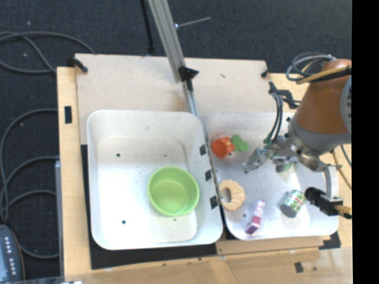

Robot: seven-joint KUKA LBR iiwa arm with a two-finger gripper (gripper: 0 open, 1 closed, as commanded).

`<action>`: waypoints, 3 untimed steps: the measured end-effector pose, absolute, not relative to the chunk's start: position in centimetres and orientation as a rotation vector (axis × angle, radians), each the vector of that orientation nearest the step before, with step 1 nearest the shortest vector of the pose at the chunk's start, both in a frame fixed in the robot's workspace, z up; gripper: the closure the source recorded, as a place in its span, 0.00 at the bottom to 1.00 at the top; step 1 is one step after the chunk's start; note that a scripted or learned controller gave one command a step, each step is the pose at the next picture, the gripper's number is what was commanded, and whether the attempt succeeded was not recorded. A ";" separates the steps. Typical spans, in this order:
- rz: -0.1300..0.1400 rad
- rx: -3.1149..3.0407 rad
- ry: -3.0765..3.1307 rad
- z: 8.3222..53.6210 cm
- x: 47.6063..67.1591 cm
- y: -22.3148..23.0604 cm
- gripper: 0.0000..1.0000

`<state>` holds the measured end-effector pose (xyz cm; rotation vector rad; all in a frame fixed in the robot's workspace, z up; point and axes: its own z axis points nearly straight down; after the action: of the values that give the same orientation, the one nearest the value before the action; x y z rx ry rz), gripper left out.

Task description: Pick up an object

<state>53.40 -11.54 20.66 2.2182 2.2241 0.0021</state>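
Hovering our jaws (256, 160) empty, spread wide | right of orange toy (222, 147) | we're lining up a grasp

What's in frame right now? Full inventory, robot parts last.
bowl: 1, green, left bin, toward its near right part
left bin: 1, white, left half of the bench
right bin: 1, white, right half of the bench
toy: 1, orange and green, right bin, far left corner
ring: 1, tan, right bin, by its left wall
carton: 1, pink and white, right bin, near edge
can: 1, green and silver, right bin, near right
pole: 1, grey metal, slanting above the bins
arm: 1, grey and orange, from the right
end effector: 1, dark grey, above the right bin
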 end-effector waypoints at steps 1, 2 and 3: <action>0.003 2.221 2.220 20.7 53.4 -11.6 0.00; -0.005 2.223 2.221 16.4 53.4 -12.0 0.00; -0.001 2.222 2.219 12.4 53.7 -12.2 0.00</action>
<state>53.71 -12.24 12.38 2.2222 2.2193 -0.0008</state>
